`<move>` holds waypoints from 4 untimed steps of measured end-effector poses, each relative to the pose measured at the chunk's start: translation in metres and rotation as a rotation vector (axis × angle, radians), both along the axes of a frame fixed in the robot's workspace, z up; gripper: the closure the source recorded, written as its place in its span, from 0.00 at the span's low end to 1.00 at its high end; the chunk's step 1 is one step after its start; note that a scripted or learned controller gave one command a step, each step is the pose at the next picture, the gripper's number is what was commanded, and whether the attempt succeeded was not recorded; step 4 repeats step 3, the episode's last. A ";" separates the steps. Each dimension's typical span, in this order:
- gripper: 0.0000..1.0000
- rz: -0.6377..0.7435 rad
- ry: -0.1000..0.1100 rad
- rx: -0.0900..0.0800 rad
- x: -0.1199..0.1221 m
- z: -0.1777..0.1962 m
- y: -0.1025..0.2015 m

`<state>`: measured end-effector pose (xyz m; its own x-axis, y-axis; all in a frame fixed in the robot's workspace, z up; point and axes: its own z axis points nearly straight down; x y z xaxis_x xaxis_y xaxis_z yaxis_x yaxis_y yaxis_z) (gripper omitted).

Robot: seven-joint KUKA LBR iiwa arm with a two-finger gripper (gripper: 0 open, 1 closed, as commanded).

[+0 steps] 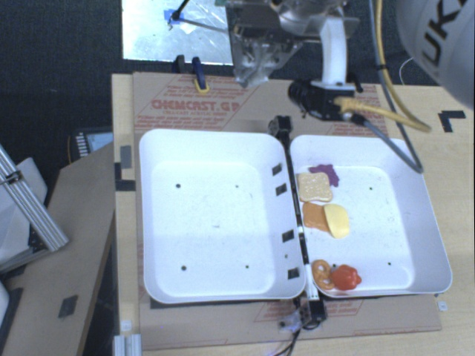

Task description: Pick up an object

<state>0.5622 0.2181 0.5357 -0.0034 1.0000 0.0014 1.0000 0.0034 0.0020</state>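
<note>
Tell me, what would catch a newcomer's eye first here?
Probably the small cluster of toy foods along the right bin's left wall: a cracker, a yellow piece, a pretzel and a red piece. Next, the tool hanging high above the bench, beyond the bins' far edge.

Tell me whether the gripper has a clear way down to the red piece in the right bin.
Probably yes. The gripper hangs high behind the bins, and the red piece lies uncovered. But it touches the pretzel and sits near the right bin's front wall, which may crowd the fingers.
</note>
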 end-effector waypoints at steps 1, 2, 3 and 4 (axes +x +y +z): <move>1.00 0.002 0.000 0.000 0.000 -0.001 0.017; 0.00 0.001 0.000 0.000 0.000 -0.001 0.016; 1.00 0.003 -0.003 0.001 0.000 0.011 0.016; 1.00 0.003 -0.003 0.001 0.000 0.011 0.016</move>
